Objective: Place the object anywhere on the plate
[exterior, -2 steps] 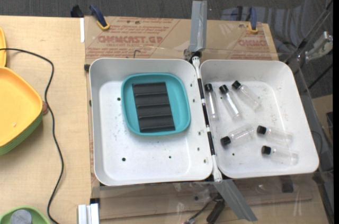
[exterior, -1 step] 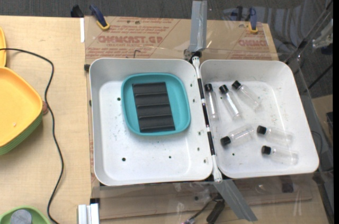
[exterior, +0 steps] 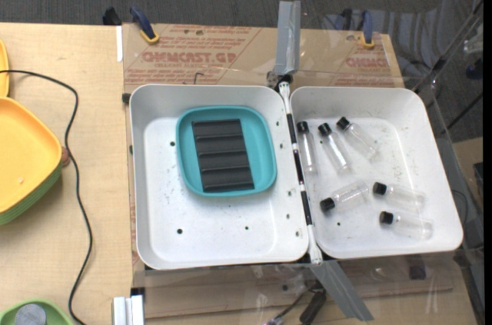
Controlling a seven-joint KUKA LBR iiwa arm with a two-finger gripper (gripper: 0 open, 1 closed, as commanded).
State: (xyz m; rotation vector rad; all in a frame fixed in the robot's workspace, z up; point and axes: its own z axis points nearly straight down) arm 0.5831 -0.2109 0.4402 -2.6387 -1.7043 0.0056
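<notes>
Across the right bin [exterior: 430, 124], six clear vials [exterior: 335, 149] with black caps lie scattered. Beside it, the left bin [exterior: 154, 223] holds a teal plate [exterior: 265, 154] bearing a dark ridged insert [exterior: 222, 154].

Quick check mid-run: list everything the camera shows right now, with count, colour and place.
Bins: two, white, side by side at centre of the bench.
Plate: one, teal, in the left bin, toward its back.
Rack: one, dark grey, ribbed, lying on the plate.
Vials: six, clear with black caps, scattered in the right bin; one lies along its left wall.
Cardboard: one sheet, brown with red print, behind the bins.
Clamps: two, blue and orange, on the cardboard's back edge.
Dishes: stacked, yellow over green, at the left edge.
Cable: one, black, across the bench on the left.
</notes>
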